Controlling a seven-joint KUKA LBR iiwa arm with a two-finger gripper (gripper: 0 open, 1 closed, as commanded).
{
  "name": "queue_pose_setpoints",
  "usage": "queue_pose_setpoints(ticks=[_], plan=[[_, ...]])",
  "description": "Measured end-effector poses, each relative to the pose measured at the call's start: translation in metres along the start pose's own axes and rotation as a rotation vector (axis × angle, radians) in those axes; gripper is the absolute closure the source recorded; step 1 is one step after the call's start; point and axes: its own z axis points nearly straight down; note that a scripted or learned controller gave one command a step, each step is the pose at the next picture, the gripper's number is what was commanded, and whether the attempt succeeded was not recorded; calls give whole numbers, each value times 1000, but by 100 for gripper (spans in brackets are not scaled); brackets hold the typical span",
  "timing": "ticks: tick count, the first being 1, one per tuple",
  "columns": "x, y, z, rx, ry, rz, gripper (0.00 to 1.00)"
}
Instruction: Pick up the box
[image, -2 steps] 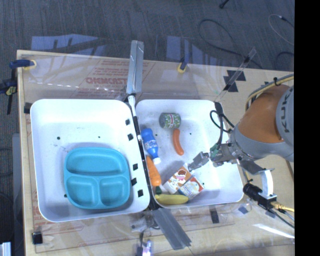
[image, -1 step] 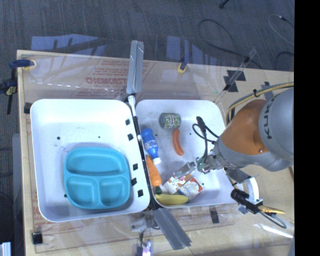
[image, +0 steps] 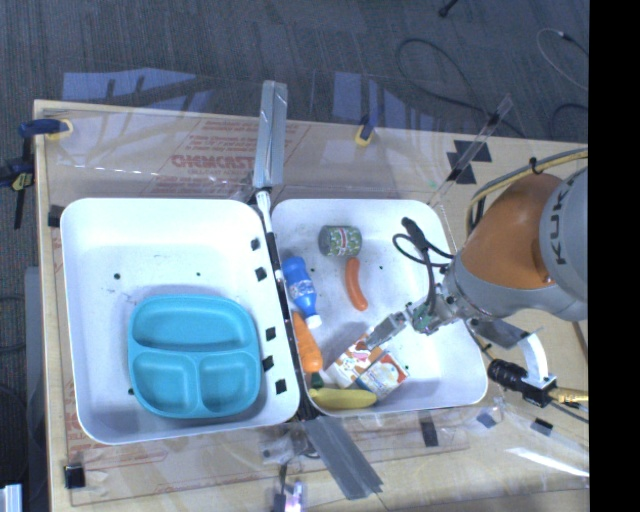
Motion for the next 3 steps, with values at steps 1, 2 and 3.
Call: queue_pose_setpoints(ticks=[1, 2, 3], plan=[[3, -2, 52, -19, -6, -78, 0], [0, 1, 38, -29, -21, -82, 100], [0, 1, 38, -29, -22, -82, 0]])
